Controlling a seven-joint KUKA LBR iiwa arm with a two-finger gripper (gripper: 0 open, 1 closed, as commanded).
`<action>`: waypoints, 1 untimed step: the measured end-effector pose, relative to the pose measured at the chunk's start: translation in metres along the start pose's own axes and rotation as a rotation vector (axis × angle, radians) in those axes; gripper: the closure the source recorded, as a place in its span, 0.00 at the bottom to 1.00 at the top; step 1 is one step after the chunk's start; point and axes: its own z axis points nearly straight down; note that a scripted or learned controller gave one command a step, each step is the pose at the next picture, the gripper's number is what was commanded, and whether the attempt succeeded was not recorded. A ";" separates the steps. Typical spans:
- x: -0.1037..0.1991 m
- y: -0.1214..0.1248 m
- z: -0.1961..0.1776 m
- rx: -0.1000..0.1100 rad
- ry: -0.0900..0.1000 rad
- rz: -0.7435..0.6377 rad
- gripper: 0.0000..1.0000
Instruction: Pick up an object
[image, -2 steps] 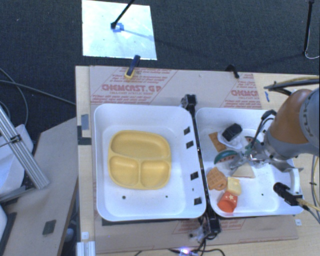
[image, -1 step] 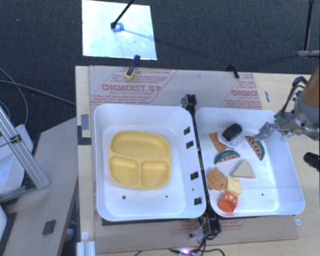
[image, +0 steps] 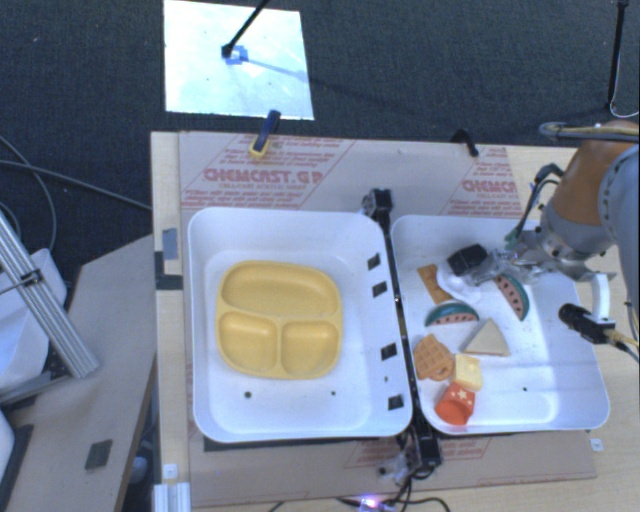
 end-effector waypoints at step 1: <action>-0.001 0.032 -0.068 -0.006 -0.002 0.001 0.00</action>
